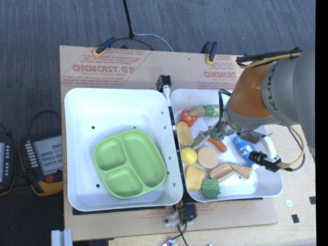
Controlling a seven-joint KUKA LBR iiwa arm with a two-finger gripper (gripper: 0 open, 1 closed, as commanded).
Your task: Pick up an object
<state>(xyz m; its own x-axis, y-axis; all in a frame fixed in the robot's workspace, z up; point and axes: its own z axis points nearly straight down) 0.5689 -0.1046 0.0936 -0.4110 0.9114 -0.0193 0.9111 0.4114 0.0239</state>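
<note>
So the right bin point(271, 188) is where all the toy food is piled, and the left bin point(82, 106) just has a green divided plate point(130, 163) sitting in it, so I'm guessing stuff gets grabbed from the right side. The arm point(256, 94) comes in from the right and is parked low over the middle of that pile, which makes sense if it's going for something in the cluster.

The gripper point(214, 134) seems to be down right by the small orange carrot-looking piece point(218, 145), touching it or just above it (that's my best guess for the target). Honestly I can't tell how the hand is set or whether it has hold of anything; the wrist sits right on top of it from this angle.

Around it: a yellow ball point(188, 156), a round tan disc point(208, 157), a green bumpy thing point(210, 188) near the front wall, and a blue item point(242, 147) just to the right of the carrot.

Hard to read: the items at the back of the bin are partly under the arm, and whatever lies directly beneath the wrist is covered.
</note>
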